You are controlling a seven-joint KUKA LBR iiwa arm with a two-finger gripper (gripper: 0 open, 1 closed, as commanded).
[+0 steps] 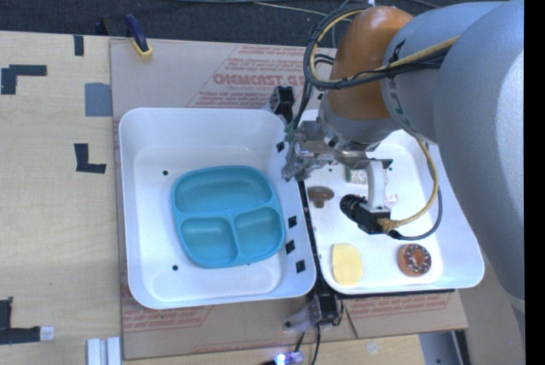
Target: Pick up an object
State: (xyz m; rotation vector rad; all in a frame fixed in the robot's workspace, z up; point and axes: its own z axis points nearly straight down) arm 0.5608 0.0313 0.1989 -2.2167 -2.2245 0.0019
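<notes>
Blue tray (pixel 228 215) in left bin (pixel 140 185)

The grey arm (pixel 477 99) enters from the right and occupies the upper right of the view, bent downward. Its orange band (pixel 366 57) sits above the wrist, with yellow and black cables looped around it. Below the band, the wrist assembly points down. The gripper (pixel 328 176) hangs low beneath it; the state of its grip is not discernible.
</notes>
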